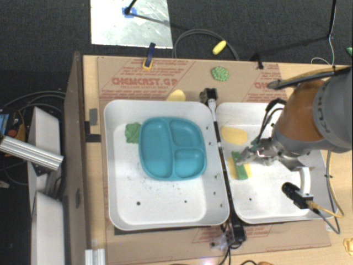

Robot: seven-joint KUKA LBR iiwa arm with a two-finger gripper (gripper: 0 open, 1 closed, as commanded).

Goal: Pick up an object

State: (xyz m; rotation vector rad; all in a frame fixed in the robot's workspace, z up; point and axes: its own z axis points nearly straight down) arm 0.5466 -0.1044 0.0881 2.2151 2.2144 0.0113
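My gripper (246, 158) reaches in from the right over the right bin (265, 206), low near that bin's left side. Its fingertips sit right at a green piece (237, 159) that lies against a small yellow piece (242, 171). A pale yellow flat object (234, 135) lies further back in the same bin. Nothing is visibly lifted between the fingers.
The left bin (127, 203) holds a blue divided plate (171, 148) with a green leafy piece (132, 131) at its left edge. On the cardboard behind the bins lie a yellow object (176, 96) and a green round object (220, 73).
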